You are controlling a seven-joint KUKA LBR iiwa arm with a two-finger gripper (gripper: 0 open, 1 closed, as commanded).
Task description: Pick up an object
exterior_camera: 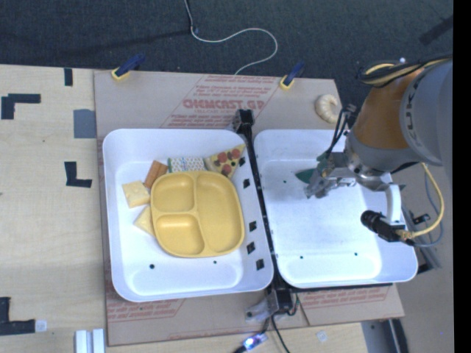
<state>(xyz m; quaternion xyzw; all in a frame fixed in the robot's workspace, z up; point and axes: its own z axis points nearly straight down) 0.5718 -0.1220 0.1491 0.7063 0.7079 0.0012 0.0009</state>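
In the right bin [331,250] my gripper [318,186] hangs low over the upper middle of the white floor, under the grey wrist and its orange band. A small dark green object [304,174] lies right at the gripper's left side, partly hidden by it. Whether it touches the gripper I cannot tell. In the left bin [118,219] a yellow divided plate [197,213] lies flat, far from the gripper. Around its upper edge are a tan square [135,194], a brown piece [155,173], a patterned flat item [185,165] and a pizza-like slice [227,160].
A black divider [254,197] runs between the two bins. A beige lump [327,107] lies on the cardboard beyond the right bin. Black hose fittings and a yellow cable [386,226] hang off the arm over the right bin's right side.
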